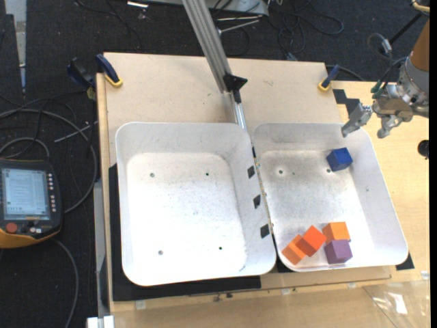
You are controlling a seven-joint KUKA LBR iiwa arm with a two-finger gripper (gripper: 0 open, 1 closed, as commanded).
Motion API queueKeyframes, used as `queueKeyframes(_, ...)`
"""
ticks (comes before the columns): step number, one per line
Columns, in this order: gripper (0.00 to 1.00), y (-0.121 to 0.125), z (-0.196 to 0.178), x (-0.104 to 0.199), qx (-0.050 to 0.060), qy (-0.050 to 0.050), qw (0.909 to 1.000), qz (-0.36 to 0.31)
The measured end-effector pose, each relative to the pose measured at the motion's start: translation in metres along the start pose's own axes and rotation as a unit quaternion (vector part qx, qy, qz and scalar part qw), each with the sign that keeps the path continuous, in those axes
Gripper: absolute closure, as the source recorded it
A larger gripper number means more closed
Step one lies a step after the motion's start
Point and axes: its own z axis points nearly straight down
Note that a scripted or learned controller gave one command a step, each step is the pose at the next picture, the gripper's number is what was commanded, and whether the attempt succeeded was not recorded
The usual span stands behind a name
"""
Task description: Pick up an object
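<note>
My gripper point(369, 126) hangs over the far right corner of the right bin point(382, 190), open, with nothing between its fingers. A blue cube point(339, 159) lies in that bin just below and left of the gripper. At the bin's near edge sit two orange blocks point(305, 244) side by side, a smaller orange cube point(336, 231) and a purple cube point(338, 251), packed close together.
The left bin point(136, 149) lies beside the right one. A slanted metal pole point(208, 36) runs down to the gap between the bins. Clamps point(109, 70) hold the board's far corners. A teach pendant point(27, 200) rests at far left.
</note>
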Motion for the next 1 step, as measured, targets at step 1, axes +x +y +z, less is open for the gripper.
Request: queueKeyframes(1,0.00,0.0045,0.1348,-0.0061,-0.002,-0.001,1.0000,0.001)
